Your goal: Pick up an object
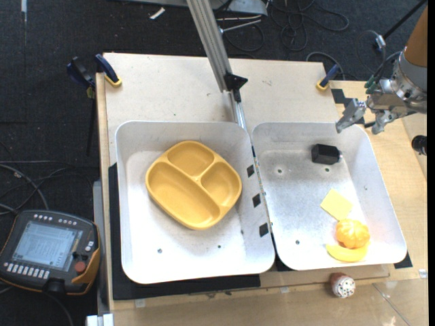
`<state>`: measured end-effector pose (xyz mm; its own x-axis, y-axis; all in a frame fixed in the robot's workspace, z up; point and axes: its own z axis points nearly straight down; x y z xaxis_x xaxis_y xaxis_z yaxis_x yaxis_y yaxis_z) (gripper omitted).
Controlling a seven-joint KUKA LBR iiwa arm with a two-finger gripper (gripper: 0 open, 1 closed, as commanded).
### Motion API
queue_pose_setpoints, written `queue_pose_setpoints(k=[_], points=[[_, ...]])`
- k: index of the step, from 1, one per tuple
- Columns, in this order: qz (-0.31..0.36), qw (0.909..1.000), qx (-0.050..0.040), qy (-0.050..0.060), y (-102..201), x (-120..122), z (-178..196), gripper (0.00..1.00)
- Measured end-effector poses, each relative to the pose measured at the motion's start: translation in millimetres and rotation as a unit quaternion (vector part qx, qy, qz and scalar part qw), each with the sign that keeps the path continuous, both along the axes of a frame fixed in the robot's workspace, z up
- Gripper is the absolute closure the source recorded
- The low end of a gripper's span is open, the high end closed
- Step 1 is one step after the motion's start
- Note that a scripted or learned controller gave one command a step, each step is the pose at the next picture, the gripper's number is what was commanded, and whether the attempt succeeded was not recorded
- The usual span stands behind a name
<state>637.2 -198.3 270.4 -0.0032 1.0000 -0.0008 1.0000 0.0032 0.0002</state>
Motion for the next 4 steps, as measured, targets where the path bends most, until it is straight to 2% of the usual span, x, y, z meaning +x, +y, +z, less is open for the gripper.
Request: queue_pose_setpoints(k=[1,2,3,4], points=[[0.000,1.0000,-0.0002,0.000,0,0,0,0.00],[-0.001,1.0000,0.0007,0.003,7,-8,-52,0.00],[-0.002,1.0000,0.0003,0.002,4,-9,-95,0.00],[-0.001,1.0000,0.0008,0.003,0,-3,-155,0.00]])
